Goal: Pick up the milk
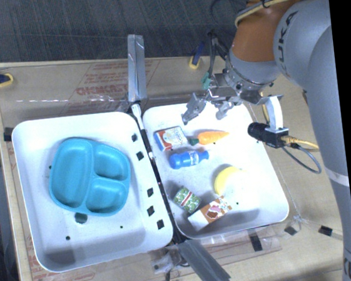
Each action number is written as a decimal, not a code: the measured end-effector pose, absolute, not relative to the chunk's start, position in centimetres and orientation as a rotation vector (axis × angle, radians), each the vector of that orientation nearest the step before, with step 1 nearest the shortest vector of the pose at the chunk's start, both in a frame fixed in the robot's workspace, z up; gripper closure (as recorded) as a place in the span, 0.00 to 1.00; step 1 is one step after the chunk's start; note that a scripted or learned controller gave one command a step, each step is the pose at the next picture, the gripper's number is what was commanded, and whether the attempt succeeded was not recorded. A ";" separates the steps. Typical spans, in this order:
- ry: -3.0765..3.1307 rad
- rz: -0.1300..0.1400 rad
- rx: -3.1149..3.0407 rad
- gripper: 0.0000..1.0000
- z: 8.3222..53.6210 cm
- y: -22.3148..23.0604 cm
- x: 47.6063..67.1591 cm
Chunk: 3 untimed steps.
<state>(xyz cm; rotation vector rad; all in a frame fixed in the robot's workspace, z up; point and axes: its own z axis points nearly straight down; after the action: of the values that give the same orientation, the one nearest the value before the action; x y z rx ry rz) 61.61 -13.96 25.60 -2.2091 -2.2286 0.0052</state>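
The right bin point(265, 177) holds two cartons that could be the milk. A white carton with a red label point(171, 137) lies at its far left, and a brown and red carton point(215, 210) lies at its near edge; I cannot tell which one is the milk. My gripper point(207, 110) hangs over the far part of the right bin, just right of and beyond the white carton and above the orange carrot point(213, 136). Its fingers point(192, 111) are spread open with nothing between them.
A blue bottle point(188, 159), a yellow lemon point(226, 178) and a small green carton point(186, 199) also lie in the right bin. The left bin point(41, 234) holds a blue divided plate point(90, 175). A black cable connector point(266, 132) sticks out by the wrist.
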 end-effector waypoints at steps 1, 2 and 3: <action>-2.231 0.006 -2.207 0.00 16.2 -9.2 56.4; -2.329 -0.016 -2.143 0.00 13.8 -10.1 57.7; -2.477 0.001 -1.932 0.00 23.1 -13.3 54.8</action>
<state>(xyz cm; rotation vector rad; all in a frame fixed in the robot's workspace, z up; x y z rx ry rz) 54.76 -13.30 23.08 -1.9318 -2.4775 0.0010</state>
